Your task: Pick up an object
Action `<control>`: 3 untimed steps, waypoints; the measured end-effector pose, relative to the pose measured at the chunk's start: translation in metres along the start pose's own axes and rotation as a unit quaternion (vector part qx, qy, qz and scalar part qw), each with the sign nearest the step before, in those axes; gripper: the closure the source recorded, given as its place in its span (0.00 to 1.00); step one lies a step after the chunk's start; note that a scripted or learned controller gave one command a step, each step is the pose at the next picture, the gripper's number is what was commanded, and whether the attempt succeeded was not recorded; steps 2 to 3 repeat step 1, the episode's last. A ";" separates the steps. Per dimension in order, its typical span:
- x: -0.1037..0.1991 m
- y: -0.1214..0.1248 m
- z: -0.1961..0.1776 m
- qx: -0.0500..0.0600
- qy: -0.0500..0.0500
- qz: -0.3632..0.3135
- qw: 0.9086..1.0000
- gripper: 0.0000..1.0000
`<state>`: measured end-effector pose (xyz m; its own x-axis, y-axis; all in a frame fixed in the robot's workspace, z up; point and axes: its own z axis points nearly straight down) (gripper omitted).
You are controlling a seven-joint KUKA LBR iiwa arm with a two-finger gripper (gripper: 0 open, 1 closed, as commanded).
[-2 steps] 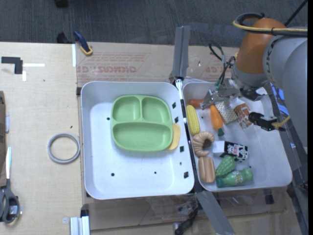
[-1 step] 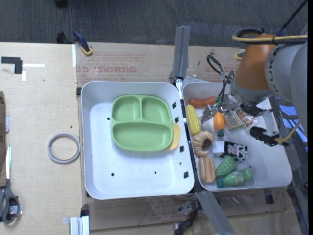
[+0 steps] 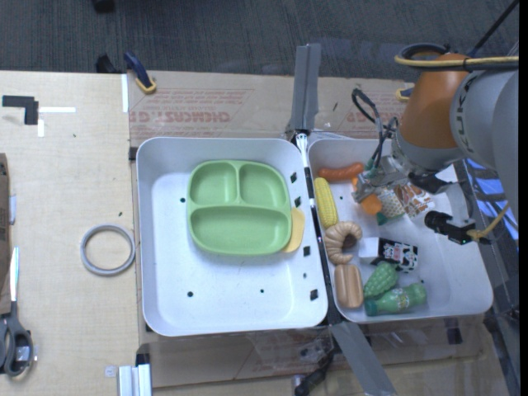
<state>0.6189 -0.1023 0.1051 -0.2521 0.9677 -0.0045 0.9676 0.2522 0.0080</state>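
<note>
Down in the right bin (image 3: 462, 299), the gripper (image 3: 369, 190) hangs over the far half, beside the carrot (image 3: 341, 172) and a crinkly packet (image 3: 406, 198); whether its jaws are spread or pinching anything, I cannot tell. Corn (image 3: 325, 202), a doughnut (image 3: 342, 242) and a hot dog (image 3: 348, 285) line the bin's left wall. A green bottle (image 3: 396, 299) lies by the near edge. The left bin (image 3: 157, 246) holds a green tray (image 3: 239, 207).
</note>
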 end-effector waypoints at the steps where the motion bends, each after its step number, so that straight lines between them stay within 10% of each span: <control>1: -0.006 -0.017 -0.118 0.003 0.002 -0.124 0.992 1.00; 3: -0.006 -0.017 -0.118 0.003 0.002 -0.124 0.992 1.00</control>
